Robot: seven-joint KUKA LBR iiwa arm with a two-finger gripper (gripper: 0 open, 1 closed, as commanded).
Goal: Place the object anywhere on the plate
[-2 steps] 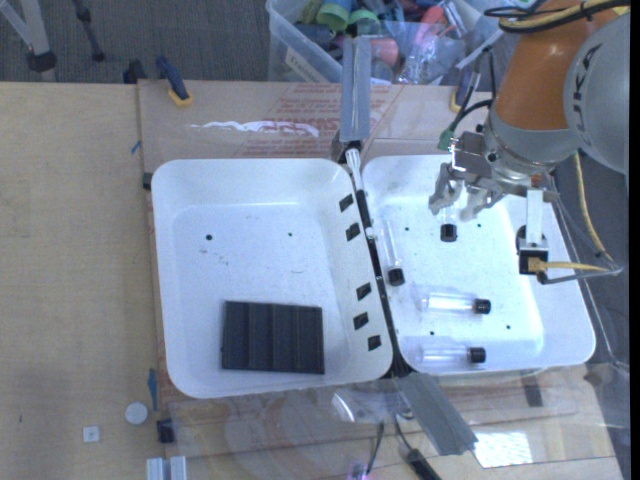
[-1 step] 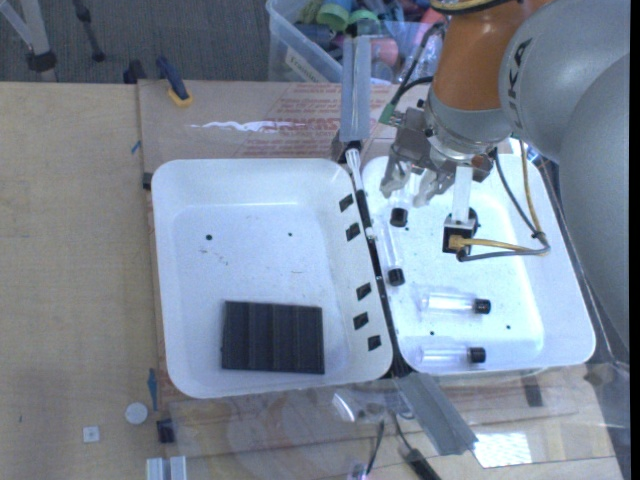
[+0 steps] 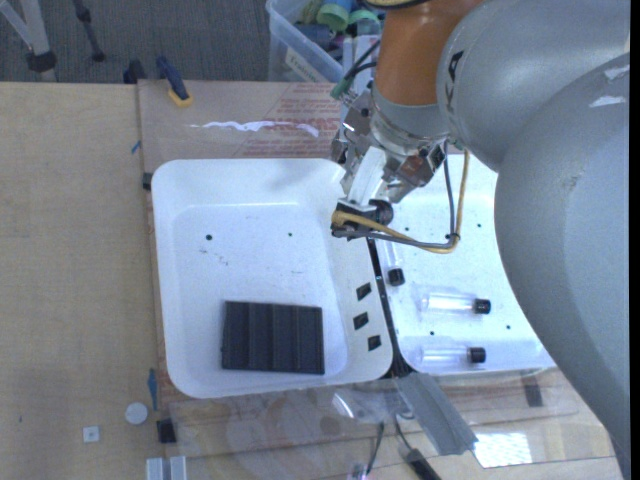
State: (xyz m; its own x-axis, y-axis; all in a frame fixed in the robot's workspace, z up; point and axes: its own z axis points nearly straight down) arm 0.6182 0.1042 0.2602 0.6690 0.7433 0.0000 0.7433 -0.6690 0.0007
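Bench left of the bins: small grey disc (image 3: 135,413) near the front edge, blue clamp (image 3: 172,79) at the back.

Left bin (image 3: 165,268): black ribbed plate (image 3: 273,337) lies flat in the front half, long side parallel to the near wall. Three small black tabs (image 3: 362,319) sit in a row on the bin's right wall, just right of the plate.

Gripper (image 3: 398,173) is over the seam between the two bins, toward the far end, hanging from the orange-banded wrist. Open or closed: can't tell from this angle. Nothing visibly held.

Right bin (image 3: 470,370): small black piece (image 3: 395,277) just right of the seam, below the gripper, too small to identify. Two clear tubes with black caps lie on their sides, roughly parallel, caps pointing right: far tube (image 3: 450,303) and near tube (image 3: 445,353). They are apart from each other and from the gripper, and well apart from the plate, with the seam in between.

Behind the bins: clear storage tub (image 3: 300,18) with coloured items.
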